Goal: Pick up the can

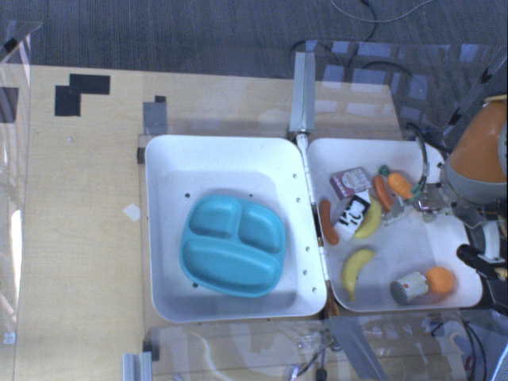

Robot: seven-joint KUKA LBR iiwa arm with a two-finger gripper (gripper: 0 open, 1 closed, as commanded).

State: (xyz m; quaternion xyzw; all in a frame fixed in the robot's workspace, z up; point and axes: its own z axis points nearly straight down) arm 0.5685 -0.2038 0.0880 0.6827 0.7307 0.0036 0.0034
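Grey and lying on its side, the can [410, 286] sat near the front edge of the right bin [444, 240], just beside an orange ball [440, 280] toward the front right corner. I judged the pick not yet begun: nothing touched the can. My arm [480, 161] hung over the bin's right edge, well apart from the can, and I could not tell whether its claw was released or clenched. Reaching, closing and lifting were all left. A blue plate [233, 244] lay in the left bin [167, 292].
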